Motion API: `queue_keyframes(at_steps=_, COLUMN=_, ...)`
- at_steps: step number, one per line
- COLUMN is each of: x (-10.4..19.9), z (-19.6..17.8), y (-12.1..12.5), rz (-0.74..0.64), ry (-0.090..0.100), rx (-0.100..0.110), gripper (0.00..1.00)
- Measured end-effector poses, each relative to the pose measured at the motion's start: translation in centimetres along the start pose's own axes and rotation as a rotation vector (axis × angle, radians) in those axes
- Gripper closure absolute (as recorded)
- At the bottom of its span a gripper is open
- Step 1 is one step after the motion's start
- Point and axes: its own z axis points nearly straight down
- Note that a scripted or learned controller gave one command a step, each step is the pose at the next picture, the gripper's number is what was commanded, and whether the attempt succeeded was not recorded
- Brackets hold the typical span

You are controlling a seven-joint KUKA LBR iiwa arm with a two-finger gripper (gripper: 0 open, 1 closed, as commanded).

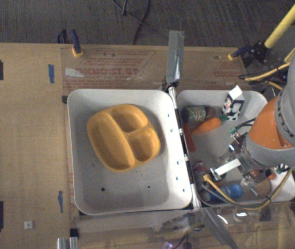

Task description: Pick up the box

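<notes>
The box stands in the right bin, up near its 1 o'clock corner, close to the far wall. It looks like a small carton with a peaked top, white with dark markings, and sits upright or slightly tilted. My guess is that it is light and thin-walled cardboard: stiff enough along its edges, but apt to dent or cave in under a hard squeeze, and easy to tip over if nudged from one side. The flat side faces below the peak seem the best place to take hold, with a gentle, square pinch; the sloped top would probably slip out.

The gripper hangs low over the right bin, at about 6 o'clock from the box and well apart from it. I cannot tell how it is set, as the wrist and cables cover it.

The right bin is crowded. At 9 o'clock from the box lies a can on its side, and just below that an orange thing, perhaps a carrot. Near the bin's 6 o'clock edge lies a blue object among smaller items too tangled to name.

The left bin holds one thing, a yellow divided dish, lying slightly toward its 11 o'clock side.
</notes>
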Motion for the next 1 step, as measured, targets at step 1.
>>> queue_keyframes(at_steps=1, x=0.07, z=-0.86, y=0.02, rz=-0.003, ry=-0.001, rx=0.002, gripper=1.00)
